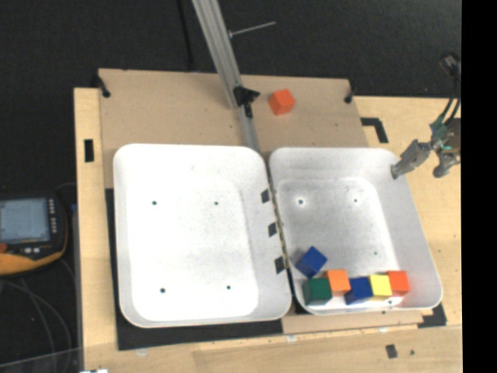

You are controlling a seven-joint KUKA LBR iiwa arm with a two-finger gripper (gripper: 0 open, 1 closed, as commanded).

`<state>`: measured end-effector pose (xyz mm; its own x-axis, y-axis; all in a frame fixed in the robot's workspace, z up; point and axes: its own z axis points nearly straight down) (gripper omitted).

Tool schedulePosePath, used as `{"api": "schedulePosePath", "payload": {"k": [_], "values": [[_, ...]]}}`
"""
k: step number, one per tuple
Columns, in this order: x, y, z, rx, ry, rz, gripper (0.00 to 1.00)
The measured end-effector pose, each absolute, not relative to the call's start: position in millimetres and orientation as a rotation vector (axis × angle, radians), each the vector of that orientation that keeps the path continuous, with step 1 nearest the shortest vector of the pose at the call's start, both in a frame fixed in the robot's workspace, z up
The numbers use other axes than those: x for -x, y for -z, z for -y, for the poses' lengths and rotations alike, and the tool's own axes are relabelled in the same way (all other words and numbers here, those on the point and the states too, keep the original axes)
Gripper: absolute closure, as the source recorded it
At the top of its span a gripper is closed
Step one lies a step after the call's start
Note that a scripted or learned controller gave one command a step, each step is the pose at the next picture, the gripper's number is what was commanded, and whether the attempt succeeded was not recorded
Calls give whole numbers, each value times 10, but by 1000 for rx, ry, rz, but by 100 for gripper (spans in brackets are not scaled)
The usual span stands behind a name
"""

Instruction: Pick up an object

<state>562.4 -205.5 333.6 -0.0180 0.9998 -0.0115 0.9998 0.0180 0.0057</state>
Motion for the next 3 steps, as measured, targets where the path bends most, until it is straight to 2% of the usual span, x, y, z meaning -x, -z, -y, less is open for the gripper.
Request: {"api": "schedulePosePath", "payload": {"k": [1,2,3], "values": [[-5631,-3451,2063,-2183,5,-2235,100],[-5630,-3444,2063,-2184,7,-2237,0],[-5638,-3559,2070,-2174,6,-2238,100]]}}
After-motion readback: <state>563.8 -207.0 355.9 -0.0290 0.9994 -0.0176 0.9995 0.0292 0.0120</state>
